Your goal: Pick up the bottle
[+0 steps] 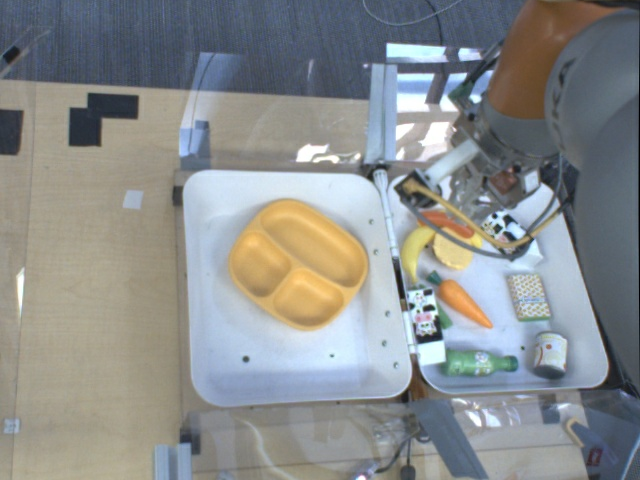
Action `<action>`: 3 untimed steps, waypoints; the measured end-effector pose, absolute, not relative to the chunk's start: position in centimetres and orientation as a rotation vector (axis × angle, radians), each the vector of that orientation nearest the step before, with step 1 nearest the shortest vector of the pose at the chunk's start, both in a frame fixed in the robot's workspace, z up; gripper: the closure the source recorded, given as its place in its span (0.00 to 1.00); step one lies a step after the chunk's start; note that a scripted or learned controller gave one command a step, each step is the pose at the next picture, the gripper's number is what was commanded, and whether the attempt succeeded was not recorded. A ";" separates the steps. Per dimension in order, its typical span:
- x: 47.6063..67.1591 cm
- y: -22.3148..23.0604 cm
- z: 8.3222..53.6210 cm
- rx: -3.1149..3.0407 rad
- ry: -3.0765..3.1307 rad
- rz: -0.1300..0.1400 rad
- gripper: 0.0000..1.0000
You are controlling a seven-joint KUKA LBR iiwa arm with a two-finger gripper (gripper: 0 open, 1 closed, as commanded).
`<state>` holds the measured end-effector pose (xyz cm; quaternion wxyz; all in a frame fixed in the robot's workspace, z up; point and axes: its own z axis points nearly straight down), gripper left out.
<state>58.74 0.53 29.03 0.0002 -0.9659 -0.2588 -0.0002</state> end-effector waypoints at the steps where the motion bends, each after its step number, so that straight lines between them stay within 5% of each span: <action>1: 58.8 0.6 30.0 -3.032 -0.825 0.000 1.00; 2: 57.2 0.4 37.2 -3.124 -0.328 -0.006 1.00; 3: 55.5 -0.6 34.8 -3.066 -0.683 0.002 1.00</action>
